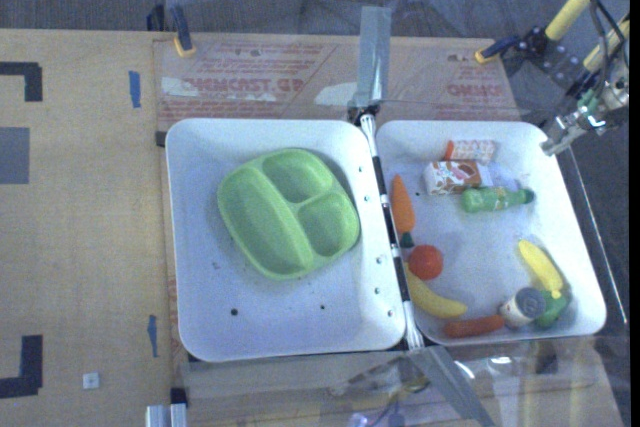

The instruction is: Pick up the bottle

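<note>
Two bins: sitting side by side on the worktop (80, 215), left bin (200, 315) and right bin (585, 245).
Left bin: holding a green divided plate (288, 211), sitting a bit toward 12 o'clock of centre.
Bottle: the green bottle (495, 200) is lying on its side in the right bin, up around 1 o'clock, cap pointing toward 3 o'clock.
Neighbours: a small carton (455, 177) is lying just beside the bottle at its 11 o'clock, another little pack (472, 151) past that.
Other stuff: carrot (402, 204) along the 9 o'clock wall, tomato (426, 261) near centre, two bananas (433, 299) (540, 265), a small jar (524, 305) at 5 o'clock.
Tool: the tool (565, 130) is hanging over the right bin's 2 o'clock corner, well apart from the bottle; honestly can't tell if it's apart or together.
</note>
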`<state>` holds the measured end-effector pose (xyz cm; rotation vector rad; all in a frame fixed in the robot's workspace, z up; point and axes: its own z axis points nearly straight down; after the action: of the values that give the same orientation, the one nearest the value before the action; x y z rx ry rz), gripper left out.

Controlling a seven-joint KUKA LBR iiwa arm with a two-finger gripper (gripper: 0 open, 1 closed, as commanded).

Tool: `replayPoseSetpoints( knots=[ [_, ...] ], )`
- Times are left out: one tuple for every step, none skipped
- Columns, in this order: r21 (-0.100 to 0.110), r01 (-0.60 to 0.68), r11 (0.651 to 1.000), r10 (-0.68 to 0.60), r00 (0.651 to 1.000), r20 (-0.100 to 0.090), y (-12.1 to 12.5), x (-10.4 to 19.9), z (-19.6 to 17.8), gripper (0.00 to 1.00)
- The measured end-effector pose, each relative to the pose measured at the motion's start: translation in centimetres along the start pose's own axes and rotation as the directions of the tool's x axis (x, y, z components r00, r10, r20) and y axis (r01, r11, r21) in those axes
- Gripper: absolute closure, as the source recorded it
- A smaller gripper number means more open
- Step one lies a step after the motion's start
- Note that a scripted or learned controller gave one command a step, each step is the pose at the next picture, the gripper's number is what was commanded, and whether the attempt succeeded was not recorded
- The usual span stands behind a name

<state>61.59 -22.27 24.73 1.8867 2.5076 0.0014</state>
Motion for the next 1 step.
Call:
replayPoseSetpoints(
  knots=[
    [0.0,0.116,0.993,-0.116,0.993,-0.001,2.92,-0.74,11.96,1.0]
  ],
)
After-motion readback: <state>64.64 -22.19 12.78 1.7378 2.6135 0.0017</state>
